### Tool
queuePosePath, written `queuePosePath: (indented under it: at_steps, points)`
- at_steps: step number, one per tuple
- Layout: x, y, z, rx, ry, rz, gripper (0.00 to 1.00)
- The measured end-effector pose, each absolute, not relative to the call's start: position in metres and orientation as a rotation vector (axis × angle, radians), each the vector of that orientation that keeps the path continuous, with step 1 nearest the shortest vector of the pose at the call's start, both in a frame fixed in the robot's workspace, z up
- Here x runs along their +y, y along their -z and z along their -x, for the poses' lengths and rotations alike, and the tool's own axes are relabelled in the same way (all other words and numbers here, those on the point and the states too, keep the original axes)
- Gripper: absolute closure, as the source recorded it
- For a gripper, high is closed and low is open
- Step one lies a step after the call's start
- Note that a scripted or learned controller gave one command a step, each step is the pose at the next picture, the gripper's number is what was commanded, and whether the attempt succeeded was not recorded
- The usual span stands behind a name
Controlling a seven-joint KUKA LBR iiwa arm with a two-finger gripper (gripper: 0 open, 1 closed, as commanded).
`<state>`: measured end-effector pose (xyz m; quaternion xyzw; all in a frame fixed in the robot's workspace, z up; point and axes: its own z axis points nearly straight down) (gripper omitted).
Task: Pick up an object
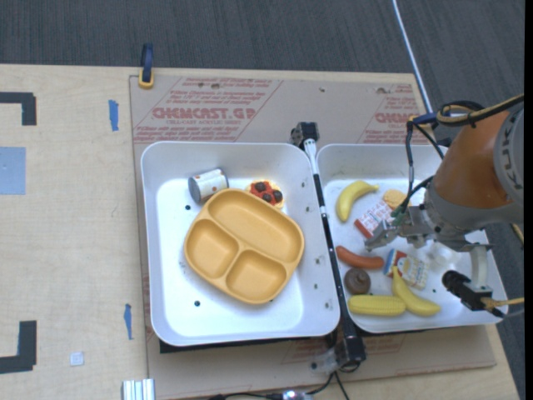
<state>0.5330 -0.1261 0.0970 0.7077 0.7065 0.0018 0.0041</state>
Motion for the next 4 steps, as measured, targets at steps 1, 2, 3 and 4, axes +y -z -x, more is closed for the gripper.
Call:
queuePosePath:
  at_steps: [1,2,3,4]
  points:
    - [-0.099,-0.086,-0.566,2.221,-0.004,-2.218,0.00]
    - [-0.099,-0.097,-0.567,2.216,-0.007,-2.216,1.00]
    - [-0.161,-0.191,-0.499,2.219,-0.001,-2.221,1.00]
    - [-0.160,-0.191,-0.499,2.220,-0.001,-2.221,0.00]
